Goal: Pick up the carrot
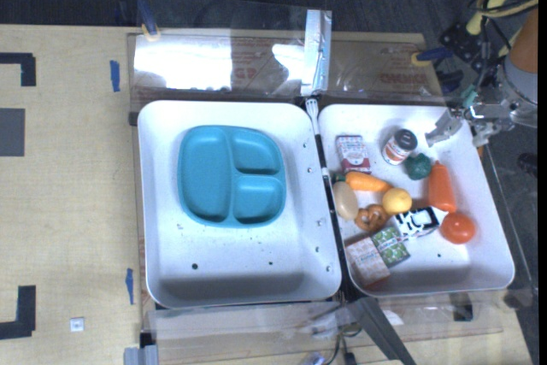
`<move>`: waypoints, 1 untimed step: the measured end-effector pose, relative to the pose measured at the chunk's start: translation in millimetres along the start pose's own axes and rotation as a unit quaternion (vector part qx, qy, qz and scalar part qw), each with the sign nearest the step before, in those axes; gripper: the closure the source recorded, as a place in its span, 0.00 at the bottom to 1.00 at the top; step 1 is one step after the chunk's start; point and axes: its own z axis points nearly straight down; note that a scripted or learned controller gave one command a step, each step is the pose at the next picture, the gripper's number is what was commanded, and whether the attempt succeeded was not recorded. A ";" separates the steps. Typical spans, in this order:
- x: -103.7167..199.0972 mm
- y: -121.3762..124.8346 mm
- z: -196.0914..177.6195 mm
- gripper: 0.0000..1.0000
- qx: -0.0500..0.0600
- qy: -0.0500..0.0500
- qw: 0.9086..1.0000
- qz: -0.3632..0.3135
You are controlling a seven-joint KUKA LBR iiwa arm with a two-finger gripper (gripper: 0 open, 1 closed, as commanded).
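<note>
Figure: start of the pick. You see the carrot [367, 181] lying untouched near the left wall of the right bin [496, 209], beside a small red carton [352, 153] and a pale potato [345, 202], so the whole pick is left to do. The left bin [154, 209] holds a blue divided plate [231, 174]. Your arm [521, 55] sits at the right bin's far right corner, its claw [457, 117] well apart from the carrot. Whether the claw is apart or together you cannot tell.
</note>
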 end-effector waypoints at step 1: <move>101.4 -19.8 44.0 0.00 0.002 0.001 0.992 -0.122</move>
